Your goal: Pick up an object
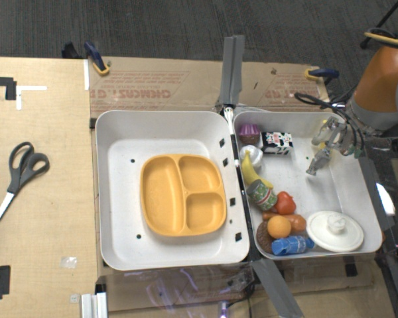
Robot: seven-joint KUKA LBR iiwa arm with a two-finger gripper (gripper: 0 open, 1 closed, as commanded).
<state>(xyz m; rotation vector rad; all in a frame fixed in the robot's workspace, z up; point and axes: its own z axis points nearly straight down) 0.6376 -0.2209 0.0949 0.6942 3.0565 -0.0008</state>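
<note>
My gripper (320, 152) hangs over the upper right part of the right bin (348, 181). Its fingers look spread, with nothing between them. Left of it lie a black-and-white box (276, 142), a purple item (249, 132) and a banana (250, 172). Further down the bin's left side are a green can (261, 195), a red tomato (286, 203), an orange (278, 226) and a blue object (291, 245). A white round lid (335, 230) rests in the lower right corner.
The left bin (116, 177) holds a yellow divided plate (184, 194). Scissors (18, 171) lie on the wooden bench at far left. Cardboard (159, 85) with blue clamps (96, 57) runs behind both bins. A grey divider post (231, 71) stands between them.
</note>
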